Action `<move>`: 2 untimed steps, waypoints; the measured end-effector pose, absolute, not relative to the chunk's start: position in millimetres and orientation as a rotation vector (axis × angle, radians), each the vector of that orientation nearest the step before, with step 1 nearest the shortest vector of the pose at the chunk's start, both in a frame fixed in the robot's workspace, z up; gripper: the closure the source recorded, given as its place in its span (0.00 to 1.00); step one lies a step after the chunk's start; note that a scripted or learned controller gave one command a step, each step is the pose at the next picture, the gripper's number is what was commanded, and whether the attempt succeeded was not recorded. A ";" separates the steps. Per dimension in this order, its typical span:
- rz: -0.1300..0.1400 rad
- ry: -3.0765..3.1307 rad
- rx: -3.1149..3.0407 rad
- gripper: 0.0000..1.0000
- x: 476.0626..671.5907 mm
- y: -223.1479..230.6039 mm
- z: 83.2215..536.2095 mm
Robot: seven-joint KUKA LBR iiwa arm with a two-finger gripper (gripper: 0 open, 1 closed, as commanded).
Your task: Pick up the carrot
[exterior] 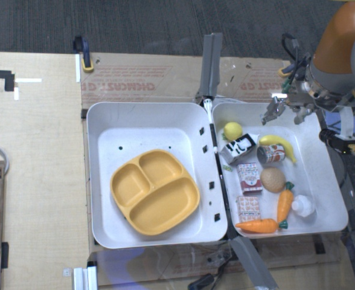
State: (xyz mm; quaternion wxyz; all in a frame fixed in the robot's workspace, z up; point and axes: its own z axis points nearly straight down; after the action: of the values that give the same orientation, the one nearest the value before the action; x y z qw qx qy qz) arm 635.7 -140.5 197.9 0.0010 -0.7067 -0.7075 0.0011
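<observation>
Two orange carrots lie in the right bin (331, 180). One carrot (284, 205) stands lengthwise near the bin's right side, and a second carrot (259, 226) lies crosswise along the front wall. My gripper (283, 115) hangs over the back of the right bin, well behind both carrots. It is open, with nothing between its fingers (267, 117). The arm's orange band (340, 32) is at the top right.
The right bin also holds a lemon (232, 130), a black-and-white box (238, 147), a banana (278, 144), a can (270, 155), two small cartons (249, 177), a brown ball (273, 179) and a white object (302, 206). A yellow divided plate (154, 191) lies in the left bin (105, 162).
</observation>
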 end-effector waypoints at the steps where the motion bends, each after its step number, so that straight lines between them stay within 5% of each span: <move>1: 0.002 -2.339 -2.094 0.00 543.4 -127.2 159.4; 2: 0.000 -2.514 -1.882 0.00 502.4 -148.2 105.9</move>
State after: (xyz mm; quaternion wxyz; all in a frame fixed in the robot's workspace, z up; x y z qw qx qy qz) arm 502.4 -148.2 105.9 0.0008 -0.5993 -0.8005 0.0000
